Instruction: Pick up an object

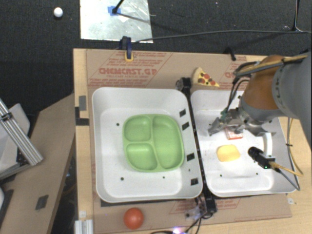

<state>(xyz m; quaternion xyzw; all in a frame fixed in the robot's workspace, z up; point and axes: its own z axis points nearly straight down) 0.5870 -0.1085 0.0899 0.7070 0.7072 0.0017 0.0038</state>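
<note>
On the brown surface (146, 67) the right bin (204, 179) holds a yellow, maybe soft object (228, 153) — light, best pinched across its width. The jaws (229, 126) hang just above — their state I cannot tell.

I see a pale yellow, rounded object (228, 153) lying flat on the floor of the right bin (209, 177), near its middle and toward the front wall. It sits alone, clear of every wall.
</note>
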